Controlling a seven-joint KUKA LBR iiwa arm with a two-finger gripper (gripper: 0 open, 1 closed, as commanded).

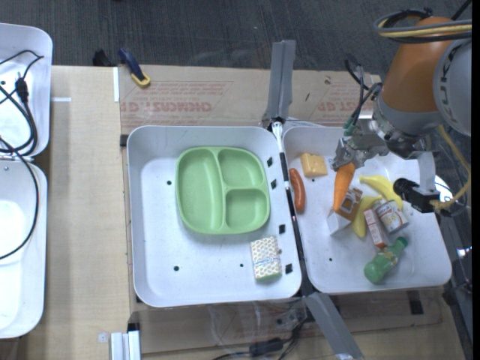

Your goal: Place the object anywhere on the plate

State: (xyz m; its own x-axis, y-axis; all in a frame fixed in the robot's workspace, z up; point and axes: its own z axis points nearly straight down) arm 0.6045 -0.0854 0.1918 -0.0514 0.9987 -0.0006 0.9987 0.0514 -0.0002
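Hovering over the right bin (pixel 322 272), my pincer (pixel 349 153) sits at the carrot's (pixel 343 187) top end; I cannot tell its opening or whether it grips. The green plate (pixel 223 190) lies in the left bin (pixel 150 223).

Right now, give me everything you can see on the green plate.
The green plate is a pale green, rounded-rectangle tray that looks like moulded plastic, split into three compartments: one long section on its left, two smaller ones on its right. It lies flat, slightly rotated, on the floor of the left bin, in the upper middle. Nothing sits in any compartment. A small patterned sponge-like block lies just below its lower right corner, close by but seemingly apart. The gripper is over the right bin.
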